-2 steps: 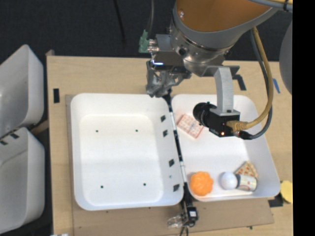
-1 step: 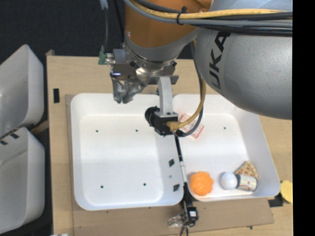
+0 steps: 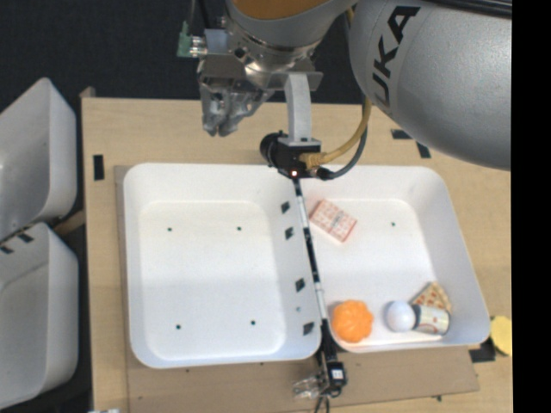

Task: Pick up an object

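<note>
- We see the gripper (image 3: 225,114) hanging at twelve o'clock above the table (image 3: 103,114); whether its fingers are apart, we cannot tell.
- The orange ball (image 3: 352,319) sits at five o'clock in the right bin (image 3: 435,188); we judge it light, round, likely to roll, best pinched across its middle.

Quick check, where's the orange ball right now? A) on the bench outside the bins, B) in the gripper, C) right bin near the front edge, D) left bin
C: the orange ball lies in the right bin near its front edge, beside the divider and left of a white ball; the gripper is up beyond the bins' far edge.
</note>
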`<control>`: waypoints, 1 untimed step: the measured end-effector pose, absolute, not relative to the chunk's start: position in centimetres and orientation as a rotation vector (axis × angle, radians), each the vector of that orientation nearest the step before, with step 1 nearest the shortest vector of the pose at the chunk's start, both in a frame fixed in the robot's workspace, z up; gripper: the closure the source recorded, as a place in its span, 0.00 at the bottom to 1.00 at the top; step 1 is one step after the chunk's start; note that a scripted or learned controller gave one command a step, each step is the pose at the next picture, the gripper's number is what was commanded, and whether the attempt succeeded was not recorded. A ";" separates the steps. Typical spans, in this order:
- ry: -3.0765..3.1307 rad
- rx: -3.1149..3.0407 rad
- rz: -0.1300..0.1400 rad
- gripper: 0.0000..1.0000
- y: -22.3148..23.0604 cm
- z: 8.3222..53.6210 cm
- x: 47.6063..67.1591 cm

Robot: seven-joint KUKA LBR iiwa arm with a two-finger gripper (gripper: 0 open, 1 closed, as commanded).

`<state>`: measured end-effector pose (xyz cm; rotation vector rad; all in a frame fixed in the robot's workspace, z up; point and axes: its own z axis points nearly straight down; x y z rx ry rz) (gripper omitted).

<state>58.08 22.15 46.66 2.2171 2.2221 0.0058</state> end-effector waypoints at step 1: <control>2.222 2.223 -0.011 1.00 22.1 34.8 59.6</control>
